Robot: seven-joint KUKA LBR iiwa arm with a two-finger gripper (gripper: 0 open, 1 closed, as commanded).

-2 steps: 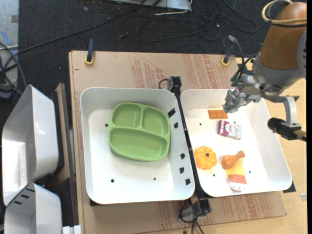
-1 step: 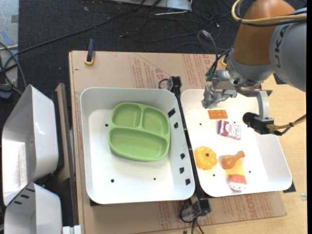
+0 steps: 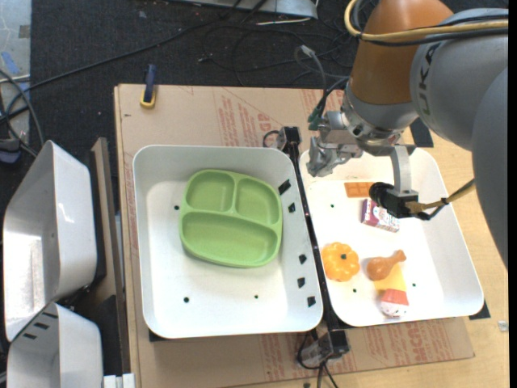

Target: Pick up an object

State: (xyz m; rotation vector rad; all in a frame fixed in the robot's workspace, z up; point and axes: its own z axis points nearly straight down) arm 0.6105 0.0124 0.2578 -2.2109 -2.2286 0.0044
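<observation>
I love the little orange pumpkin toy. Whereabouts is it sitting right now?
The pumpkin lies in the right-hand bin, near its left wall, just left of the toy chicken drumstick and below the small purple packet.

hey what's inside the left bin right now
A green divided plate lies in the left bin, its three compartments bare. Small dark marks dot the bin floor around it. The floor under the plate is covered.

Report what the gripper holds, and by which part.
Cannot be told: the gripper hangs over the right bin's far left corner, with no object visible between its fingers.
</observation>
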